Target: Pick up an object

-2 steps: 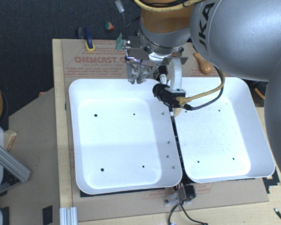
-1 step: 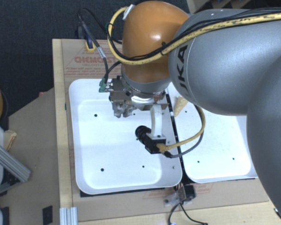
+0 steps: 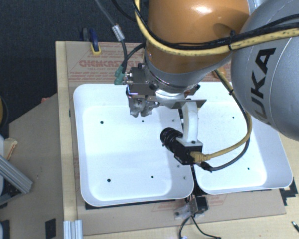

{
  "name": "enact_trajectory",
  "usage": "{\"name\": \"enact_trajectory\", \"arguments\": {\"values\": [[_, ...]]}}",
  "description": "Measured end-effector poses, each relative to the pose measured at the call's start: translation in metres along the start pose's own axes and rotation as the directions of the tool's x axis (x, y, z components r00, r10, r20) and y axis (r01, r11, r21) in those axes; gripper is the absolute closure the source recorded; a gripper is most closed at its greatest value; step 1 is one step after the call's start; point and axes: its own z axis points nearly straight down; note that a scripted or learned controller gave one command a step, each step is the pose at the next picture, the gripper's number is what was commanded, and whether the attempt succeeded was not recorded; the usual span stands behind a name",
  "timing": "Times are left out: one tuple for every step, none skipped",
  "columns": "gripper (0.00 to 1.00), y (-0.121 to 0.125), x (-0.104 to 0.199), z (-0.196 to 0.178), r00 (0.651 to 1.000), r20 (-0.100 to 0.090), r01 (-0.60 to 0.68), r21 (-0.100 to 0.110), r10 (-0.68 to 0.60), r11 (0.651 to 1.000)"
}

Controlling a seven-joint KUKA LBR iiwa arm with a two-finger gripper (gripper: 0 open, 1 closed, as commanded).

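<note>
Above both bins, from twelve round to three o'clock: my own arm (image 3: 269, 68), with its orange band (image 3: 194, 19), the biggest thing in frame. It hides the bins' far middle.

Brown board (image 3: 70, 68) under everything, printed lettering at twelve.

Left bin (image 3: 82, 148) at nine, right bin (image 3: 274, 176) at three, rims touching at centre. The floors I can see are plain white with a few small dark dots.

Object: not located. My guess is that anything to pick lies under my wrist, near dead centre. Weight, stiffness and slipperiness can't be judged, and no hold can be chosen yet.

Black fitting (image 3: 175, 143) on a white bracket hangs just past centre toward five o'clock, over the shared rims. A yellow cable (image 3: 236, 143) loops off it toward three. It could snag on a low sweep.

Claw (image 3: 139, 103) sits over the left bin's far edge at about eleven from centre. I cannot tell whether it is wide or narrow, and nothing is seen in it.

Blue clip (image 3: 94, 40) sits on the board's edge at eleven, clear of the work.
</note>
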Motion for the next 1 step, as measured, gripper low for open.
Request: {"name": "enact_trajectory", "arguments": {"values": [[1.00,-0.0027,0.0080,0.1151,1.000,0.014,-0.005,0.026,0.005,1.000]]}}
